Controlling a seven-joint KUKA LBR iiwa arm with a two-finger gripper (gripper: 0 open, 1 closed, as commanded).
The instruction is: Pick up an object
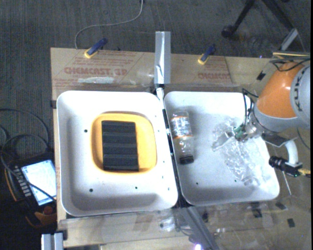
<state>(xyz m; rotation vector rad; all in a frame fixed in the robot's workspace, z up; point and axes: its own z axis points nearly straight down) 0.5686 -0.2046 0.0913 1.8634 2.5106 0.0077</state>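
A clear plastic bottle (181, 136) with a black cap lies along the left side of the right bin (208, 191). Crumpled clear plastic (233, 152) is spread over that bin's right half. In the left bin (73, 186) sits a yellow tray (96, 139) carrying a black ridged block (119, 145). The arm, with its orange band (279, 95), reaches in from the right. My gripper (241, 132) hangs at the upper edge of the crumpled plastic, well to the right of the bottle.
A metal post (162, 56) stands behind the seam between the bins. Two blue-and-yellow clamps (95, 47) (207, 53) hold the backboard. A tablet with cables (35, 178) lies on the floor at the left.
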